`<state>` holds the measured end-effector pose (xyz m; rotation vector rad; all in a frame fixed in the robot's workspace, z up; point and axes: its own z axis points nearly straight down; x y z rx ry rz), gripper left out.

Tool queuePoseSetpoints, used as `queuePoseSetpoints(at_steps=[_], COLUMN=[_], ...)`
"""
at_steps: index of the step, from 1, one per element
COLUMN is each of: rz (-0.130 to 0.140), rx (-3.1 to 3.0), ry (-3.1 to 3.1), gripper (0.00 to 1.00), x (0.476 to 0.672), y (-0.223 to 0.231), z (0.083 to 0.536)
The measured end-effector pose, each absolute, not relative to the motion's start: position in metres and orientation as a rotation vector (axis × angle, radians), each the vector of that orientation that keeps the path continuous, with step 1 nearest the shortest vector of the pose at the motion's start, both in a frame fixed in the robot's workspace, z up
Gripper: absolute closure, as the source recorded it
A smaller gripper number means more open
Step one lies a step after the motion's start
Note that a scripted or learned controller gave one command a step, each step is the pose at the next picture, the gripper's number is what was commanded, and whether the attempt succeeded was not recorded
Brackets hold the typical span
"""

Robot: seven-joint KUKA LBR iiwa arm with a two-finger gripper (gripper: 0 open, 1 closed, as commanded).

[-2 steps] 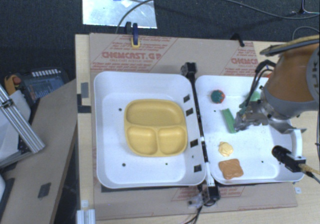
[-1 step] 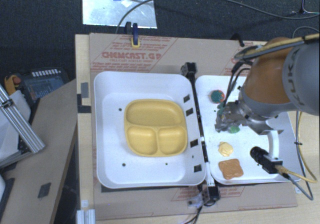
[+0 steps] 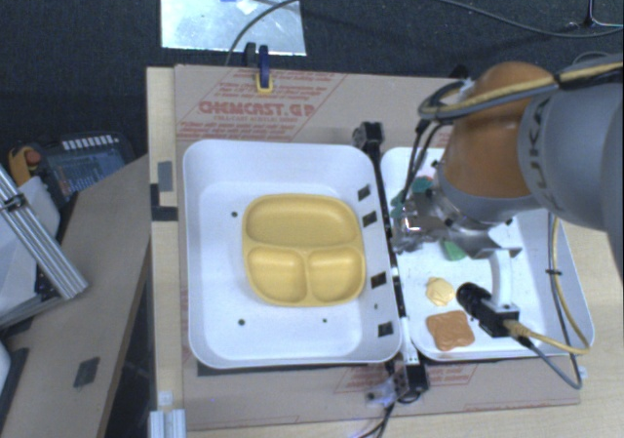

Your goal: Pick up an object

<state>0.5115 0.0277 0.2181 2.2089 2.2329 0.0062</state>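
Observation:
My gripper (image 3: 413,219) reaches down into the right bin (image 3: 556,329), near its left wall, under the grey arm with the orange band. A small green object (image 3: 453,251) lies just to the right of the gripper, partly hidden by the wrist. Nearer the front of the same bin lie a pale yellow piece (image 3: 440,291) and a brown flat toast-like piece (image 3: 449,329), both apart from the gripper.
The left bin (image 3: 210,231) holds a yellow divided plate (image 3: 297,249) in its middle. A black divider with clips (image 3: 382,231) runs between the two bins. The arm covers much of the right bin's back half.

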Motion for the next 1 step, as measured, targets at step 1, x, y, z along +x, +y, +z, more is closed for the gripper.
queuePoseSetpoints(at_steps=[1], rz=[0.003], rx=[2.211], ry=[2.234], gripper=[1.0], x=[0.51], y=[0.0816], z=[0.211])
